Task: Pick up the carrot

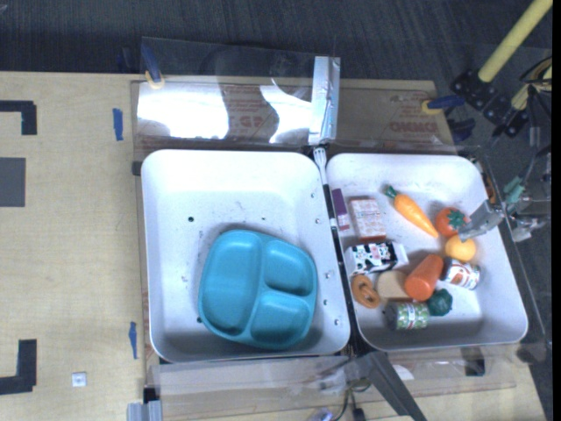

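Pale wooden bench (61, 261) with black markings (19, 117); dark grey floor (263, 7) beyond.

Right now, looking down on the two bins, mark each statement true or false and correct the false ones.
1. The carrot lies in the right bin. True.
2. The blue divided plate sits in the right bin. False: it is in the left bin.
3. The carrot's green top points toward the upper left. True.
4. The carrot rests on the blue divided plate. False: it lies on the right bin's floor, apart from the plate.
5. The green-capped jar lies near the right bin's front edge. True.
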